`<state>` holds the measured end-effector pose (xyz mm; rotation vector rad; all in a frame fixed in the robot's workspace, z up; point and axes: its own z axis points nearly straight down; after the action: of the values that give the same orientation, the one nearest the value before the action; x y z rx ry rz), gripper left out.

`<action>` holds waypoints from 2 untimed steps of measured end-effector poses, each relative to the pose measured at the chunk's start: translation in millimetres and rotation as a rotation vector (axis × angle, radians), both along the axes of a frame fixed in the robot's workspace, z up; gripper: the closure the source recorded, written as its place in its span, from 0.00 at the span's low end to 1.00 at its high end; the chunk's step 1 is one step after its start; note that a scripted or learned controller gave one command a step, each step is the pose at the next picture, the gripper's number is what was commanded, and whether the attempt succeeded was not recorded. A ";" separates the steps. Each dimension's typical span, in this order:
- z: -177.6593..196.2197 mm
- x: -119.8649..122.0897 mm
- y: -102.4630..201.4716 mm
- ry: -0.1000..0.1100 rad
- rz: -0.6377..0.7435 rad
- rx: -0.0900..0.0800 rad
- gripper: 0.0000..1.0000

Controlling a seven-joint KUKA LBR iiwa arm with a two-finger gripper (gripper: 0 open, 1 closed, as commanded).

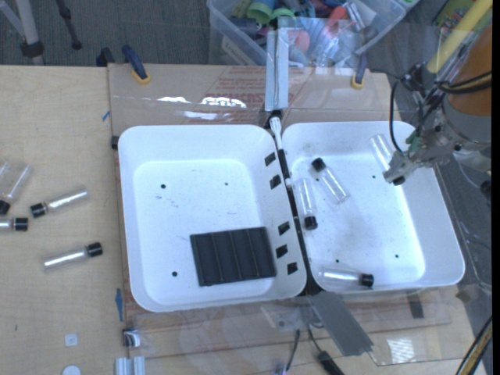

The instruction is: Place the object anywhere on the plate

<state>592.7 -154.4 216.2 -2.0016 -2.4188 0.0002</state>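
In the right bin [437, 233], toward its 2 o'clock corner, the jaws of the gripper [396, 174] hang just above the white floor, at the end of the arm [461, 123] reaching in from the right; whether they are released or clenched cannot be told, and nothing shows between them. Four clear vials with black caps lie in this bin: one [329, 180] near the middle toward 12 o'clock, one [305, 203] along the dividing wall at 9 o'clock, one [348, 277] near the front edge at 6 o'clock, and one [380, 149] just beside the gripper at its 11 o'clock. The left bin [148, 155] holds the plate [233, 255], a dark ribbed rectangle lying flat toward 5 o'clock of that bin, well apart from every vial. On the worktop [55, 319] at 9 o'clock of the bins, more vials [72, 254] lie scattered. Behind the bins, at 12 o'clock, a clear tub [312, 14] holds colourful items.
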 end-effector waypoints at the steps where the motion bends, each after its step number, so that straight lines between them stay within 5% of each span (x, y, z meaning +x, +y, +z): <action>1: -93.1 -34.2 9.7 0.007 -0.345 0.001 1.00; 2: 103.1 -34.5 62.9 -0.002 -0.190 -0.002 1.00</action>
<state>558.2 -91.5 319.3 -2.2242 -2.2195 0.0006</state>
